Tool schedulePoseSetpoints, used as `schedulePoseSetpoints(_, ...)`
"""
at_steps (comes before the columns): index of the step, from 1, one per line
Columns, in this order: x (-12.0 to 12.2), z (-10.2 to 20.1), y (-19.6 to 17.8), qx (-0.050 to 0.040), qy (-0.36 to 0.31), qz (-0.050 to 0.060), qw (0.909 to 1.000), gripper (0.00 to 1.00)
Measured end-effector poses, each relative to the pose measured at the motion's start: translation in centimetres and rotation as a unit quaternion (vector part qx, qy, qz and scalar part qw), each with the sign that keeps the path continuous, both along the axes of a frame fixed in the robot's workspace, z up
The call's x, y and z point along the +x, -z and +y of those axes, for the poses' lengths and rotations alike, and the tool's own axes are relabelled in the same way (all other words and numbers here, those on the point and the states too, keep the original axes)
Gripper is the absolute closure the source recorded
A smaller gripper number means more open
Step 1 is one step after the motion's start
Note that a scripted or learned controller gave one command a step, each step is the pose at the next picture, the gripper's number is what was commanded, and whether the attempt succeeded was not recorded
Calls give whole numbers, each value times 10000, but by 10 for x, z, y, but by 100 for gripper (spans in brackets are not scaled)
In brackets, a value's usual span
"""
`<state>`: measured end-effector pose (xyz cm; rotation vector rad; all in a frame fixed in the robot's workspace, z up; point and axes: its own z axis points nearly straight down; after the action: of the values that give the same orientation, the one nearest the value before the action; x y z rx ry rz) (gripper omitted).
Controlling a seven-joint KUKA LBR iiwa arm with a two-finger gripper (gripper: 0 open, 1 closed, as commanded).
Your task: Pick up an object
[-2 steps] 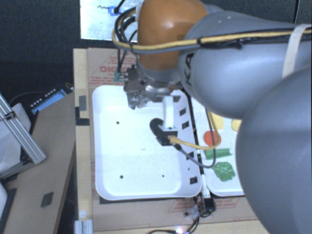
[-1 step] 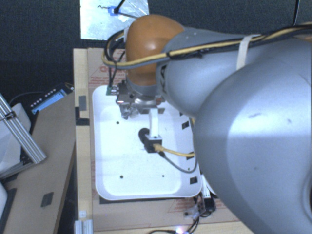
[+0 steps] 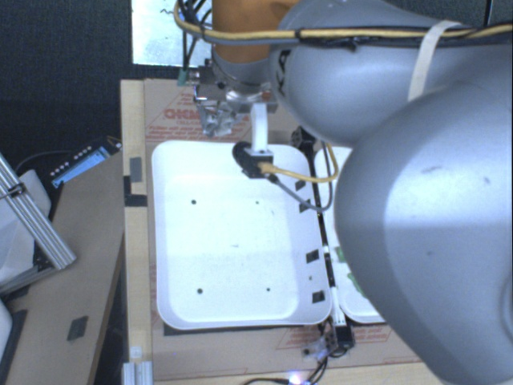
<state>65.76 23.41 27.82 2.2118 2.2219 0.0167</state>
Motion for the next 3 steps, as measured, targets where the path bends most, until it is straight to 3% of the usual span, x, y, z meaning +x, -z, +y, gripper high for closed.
schedulePoseSetpoints(1,-8,-2,-224,18,-9,-40,10000,100)
schedulePoseSetpoints(2,-76,1,-261,9,-18,32,10000,100)
schedulePoseSetpoints(3,-140,1,-236,-8,-12,69,10000,100)
